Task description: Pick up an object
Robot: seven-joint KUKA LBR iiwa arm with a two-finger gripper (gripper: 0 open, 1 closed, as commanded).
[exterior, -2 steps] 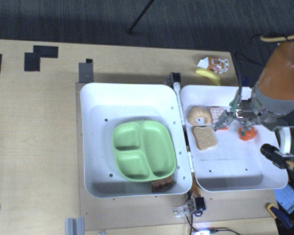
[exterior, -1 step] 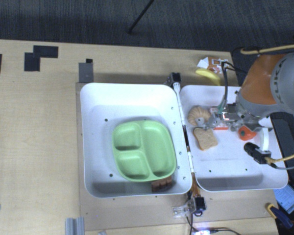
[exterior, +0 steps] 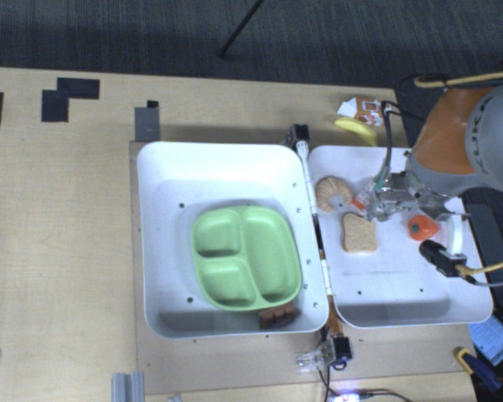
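Pale wooden counter [exterior: 59, 224] carries two white bins, and in the right bin [exterior: 402, 304] the pincer [exterior: 384, 204], its opening impossible to tell, hangs just above-right of a tan bread-like slice [exterior: 360, 234], perhaps touching its upper corner.

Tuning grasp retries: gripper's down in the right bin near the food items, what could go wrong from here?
1. The gripper sits among three close objects: a tan shell-like piece, a bread-like slab and an orange-red item. It may nudge one instead of picking it.
2. Cables trail low over the right bin and could drag the orange-red item.
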